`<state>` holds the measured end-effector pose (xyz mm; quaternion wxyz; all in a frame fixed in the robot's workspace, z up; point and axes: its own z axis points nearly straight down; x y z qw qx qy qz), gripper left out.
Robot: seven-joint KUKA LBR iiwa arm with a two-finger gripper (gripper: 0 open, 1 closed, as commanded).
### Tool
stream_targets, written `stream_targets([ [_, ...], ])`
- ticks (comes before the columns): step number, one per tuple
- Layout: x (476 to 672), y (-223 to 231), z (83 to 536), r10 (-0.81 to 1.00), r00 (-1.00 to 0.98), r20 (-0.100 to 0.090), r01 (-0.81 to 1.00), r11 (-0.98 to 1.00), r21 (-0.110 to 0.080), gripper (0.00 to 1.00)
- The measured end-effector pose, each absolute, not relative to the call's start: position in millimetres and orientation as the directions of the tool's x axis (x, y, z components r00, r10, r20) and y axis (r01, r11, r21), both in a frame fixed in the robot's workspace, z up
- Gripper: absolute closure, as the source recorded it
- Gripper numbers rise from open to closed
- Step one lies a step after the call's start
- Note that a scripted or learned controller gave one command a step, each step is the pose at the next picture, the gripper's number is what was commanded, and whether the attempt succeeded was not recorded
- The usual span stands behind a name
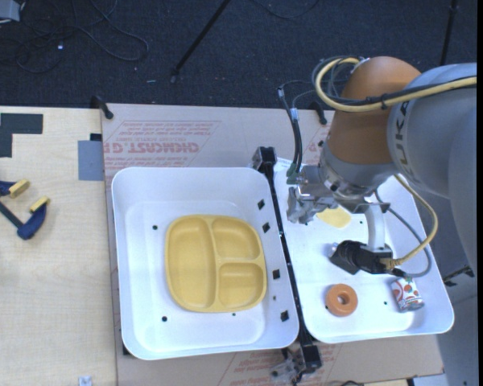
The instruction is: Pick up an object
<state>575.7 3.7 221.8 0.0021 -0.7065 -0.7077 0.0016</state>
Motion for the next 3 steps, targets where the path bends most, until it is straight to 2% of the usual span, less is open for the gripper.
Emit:
stream_targets([
  [1,588.8,53,214,1.0,-0.003,0.001,1.0,0.003,-0.003,1.0],
  [2,586.8,108,226,1.0,-0.004,0.001,1.0,0.004,-0.003,1.0],
  [3,586.5,107,225,1.0,-0.003,0.0,1.0,0.003,-0.004,0.0],
])
